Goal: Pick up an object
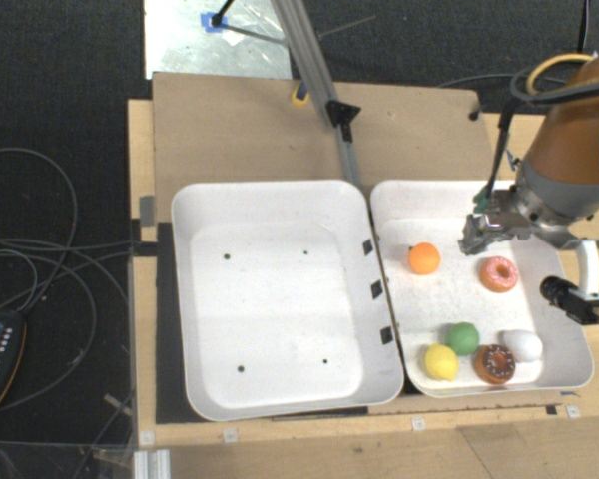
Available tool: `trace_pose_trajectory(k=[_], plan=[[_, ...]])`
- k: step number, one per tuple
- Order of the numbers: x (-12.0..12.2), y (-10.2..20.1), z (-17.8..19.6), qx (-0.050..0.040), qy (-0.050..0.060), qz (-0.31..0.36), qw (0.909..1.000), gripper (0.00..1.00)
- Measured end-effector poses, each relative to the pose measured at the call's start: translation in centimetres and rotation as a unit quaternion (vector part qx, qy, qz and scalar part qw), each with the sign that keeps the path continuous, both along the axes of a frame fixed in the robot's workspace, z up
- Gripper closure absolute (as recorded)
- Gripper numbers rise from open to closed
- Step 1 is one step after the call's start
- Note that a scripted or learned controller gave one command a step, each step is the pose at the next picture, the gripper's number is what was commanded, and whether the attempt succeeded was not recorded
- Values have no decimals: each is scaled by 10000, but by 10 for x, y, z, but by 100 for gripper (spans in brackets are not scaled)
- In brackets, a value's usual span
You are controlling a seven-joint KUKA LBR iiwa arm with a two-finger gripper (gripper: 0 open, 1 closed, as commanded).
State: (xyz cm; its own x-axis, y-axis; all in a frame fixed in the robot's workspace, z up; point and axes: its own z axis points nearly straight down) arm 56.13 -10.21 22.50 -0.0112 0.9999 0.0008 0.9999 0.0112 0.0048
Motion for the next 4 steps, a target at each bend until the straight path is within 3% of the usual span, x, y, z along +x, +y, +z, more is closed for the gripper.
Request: trace_pose_trajectory(k=[1,3,4], plan=[[29,49,-7,3,3,2,10000,100],[60,147,9,8,8,-3,10000,100],[91,187,0,2,3,-10,10000,100]])
